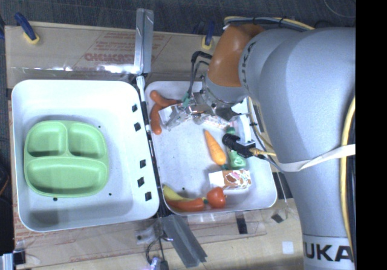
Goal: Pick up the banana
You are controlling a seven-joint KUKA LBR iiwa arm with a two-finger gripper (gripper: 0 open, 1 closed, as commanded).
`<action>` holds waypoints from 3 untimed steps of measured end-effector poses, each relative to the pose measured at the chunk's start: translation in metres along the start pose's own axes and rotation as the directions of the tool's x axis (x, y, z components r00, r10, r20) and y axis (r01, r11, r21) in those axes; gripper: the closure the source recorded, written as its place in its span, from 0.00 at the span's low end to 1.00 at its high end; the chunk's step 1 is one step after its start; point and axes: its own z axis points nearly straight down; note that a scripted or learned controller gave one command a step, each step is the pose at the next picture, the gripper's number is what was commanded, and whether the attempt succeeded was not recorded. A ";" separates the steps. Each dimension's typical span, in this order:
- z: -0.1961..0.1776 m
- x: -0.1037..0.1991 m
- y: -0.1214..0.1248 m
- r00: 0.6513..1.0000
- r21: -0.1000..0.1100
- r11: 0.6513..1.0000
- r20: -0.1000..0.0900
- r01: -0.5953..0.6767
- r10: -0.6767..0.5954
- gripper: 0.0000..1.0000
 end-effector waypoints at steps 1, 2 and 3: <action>0.000 -0.023 -0.068 0.999 -0.031 0.999 0.002 -0.033 0.033 0.00; -0.002 -0.079 -0.019 0.997 -0.033 0.996 0.006 0.080 -0.080 0.00; -0.005 0.007 -0.011 0.966 -0.029 0.966 0.010 0.257 -0.257 0.00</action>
